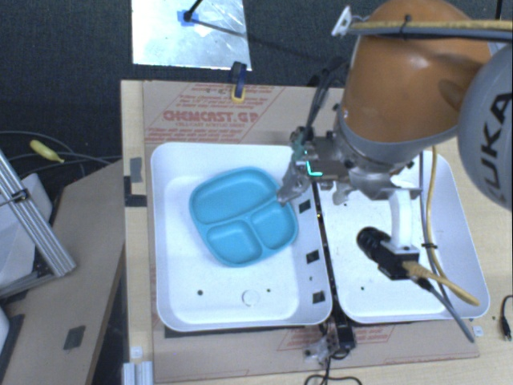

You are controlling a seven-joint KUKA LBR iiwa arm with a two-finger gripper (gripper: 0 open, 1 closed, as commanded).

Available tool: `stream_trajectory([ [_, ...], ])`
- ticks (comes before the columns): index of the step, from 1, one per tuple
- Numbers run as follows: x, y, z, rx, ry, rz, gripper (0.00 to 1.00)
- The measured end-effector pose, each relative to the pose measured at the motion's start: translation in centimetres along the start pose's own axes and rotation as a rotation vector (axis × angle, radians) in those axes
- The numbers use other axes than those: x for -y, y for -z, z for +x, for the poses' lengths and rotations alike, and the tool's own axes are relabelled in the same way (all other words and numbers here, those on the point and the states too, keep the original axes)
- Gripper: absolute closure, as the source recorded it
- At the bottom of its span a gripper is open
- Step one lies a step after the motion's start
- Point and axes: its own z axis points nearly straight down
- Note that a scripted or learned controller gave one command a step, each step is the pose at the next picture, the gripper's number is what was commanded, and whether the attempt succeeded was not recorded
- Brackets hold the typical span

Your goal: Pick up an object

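Note:
A light blue plate (240, 215) with three compartments lies tilted in the left white bin (172, 239), towards its back right. My gripper (291, 187) hangs low over the plate's upper right rim, close to the ridge between the two bins. The big orange and grey wrist above hides much of it, and whether it touches the plate is unclear.
The right white bin (461, 231) lies under the arm, with its back half covered by the wrist. Both bins rest on a cardboard sheet (208, 115). A shiny sheet (188, 22) and a small yellow and blue clip (238, 83) sit behind them.

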Motion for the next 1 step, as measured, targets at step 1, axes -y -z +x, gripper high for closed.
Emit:
stream_trajectory([
  [1,-4.74,8.33,3.82,-0.004,0.004,-0.010,0.00],
])
